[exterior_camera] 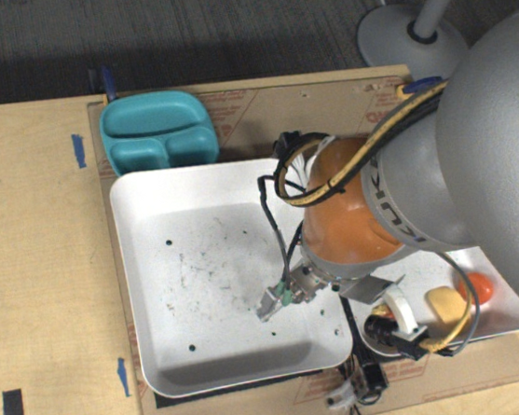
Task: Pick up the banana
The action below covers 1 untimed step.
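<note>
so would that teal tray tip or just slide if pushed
The teal tray looks low and wide, so it would probably slide rather than tip. Its moulded compartments suggest stiff, fairly light plastic.

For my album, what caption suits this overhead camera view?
Grey arm's gripper reaching low over the left white bin.

The white bin (154, 262) looks smooth, scuffed plastic; the bench (43, 275) matt wood.

Most of the right bin (512, 316) is covered by the arm (476, 138) — a yellow thing (446, 302) and an orange-red one (481, 287) are half seen below that arm, too blocked to be named. The arm itself is cut off at the frame's right edge.
</note>
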Tool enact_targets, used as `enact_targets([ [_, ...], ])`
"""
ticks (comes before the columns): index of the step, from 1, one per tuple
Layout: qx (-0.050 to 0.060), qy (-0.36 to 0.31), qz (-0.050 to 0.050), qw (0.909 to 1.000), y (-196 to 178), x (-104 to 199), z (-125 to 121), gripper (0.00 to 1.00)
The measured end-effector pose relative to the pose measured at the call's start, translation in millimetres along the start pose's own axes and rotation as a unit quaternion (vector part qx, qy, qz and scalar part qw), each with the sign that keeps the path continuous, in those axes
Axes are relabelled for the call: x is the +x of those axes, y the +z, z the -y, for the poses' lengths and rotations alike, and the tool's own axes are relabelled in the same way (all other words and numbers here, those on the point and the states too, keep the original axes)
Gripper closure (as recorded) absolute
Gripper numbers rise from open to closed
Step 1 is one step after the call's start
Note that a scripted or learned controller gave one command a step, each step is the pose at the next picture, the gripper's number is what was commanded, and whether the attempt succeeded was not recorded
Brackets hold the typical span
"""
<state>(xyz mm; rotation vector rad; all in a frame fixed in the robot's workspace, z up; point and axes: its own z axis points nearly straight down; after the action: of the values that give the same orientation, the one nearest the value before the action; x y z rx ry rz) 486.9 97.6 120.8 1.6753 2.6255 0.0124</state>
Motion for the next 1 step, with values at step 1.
enact_targets([
  [1, -0.001, 0.021, 0.002, 0.9998, 1.1, 3.1, -3.0, 0.0],
])
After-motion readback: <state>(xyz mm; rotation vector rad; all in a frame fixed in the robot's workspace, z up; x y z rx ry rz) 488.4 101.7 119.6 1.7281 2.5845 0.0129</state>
